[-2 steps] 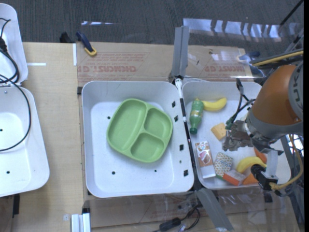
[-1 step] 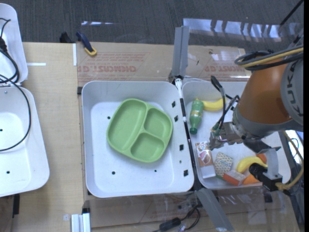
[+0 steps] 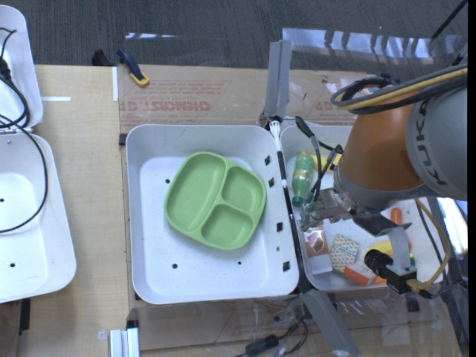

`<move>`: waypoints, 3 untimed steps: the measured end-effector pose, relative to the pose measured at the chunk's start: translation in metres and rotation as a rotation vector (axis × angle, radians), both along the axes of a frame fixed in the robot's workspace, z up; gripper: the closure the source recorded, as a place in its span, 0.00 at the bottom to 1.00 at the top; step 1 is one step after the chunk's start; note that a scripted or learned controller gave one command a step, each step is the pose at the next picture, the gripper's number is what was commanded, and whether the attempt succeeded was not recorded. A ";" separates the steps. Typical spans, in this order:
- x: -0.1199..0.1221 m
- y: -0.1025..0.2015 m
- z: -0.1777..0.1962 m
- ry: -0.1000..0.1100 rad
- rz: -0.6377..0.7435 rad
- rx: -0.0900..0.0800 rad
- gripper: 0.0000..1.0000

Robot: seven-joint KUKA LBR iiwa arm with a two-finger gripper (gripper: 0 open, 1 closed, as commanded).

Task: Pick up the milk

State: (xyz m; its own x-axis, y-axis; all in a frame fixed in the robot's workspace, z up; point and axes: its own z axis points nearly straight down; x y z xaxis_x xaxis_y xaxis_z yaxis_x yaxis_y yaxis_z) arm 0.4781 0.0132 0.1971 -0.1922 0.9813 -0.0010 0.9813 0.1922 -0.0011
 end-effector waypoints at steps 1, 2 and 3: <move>-0.001 0.036 -0.006 0.002 0.396 0.001 1.00; 0.010 0.014 0.059 -0.001 0.490 0.000 1.00; 0.008 0.065 0.044 0.002 0.635 0.001 1.00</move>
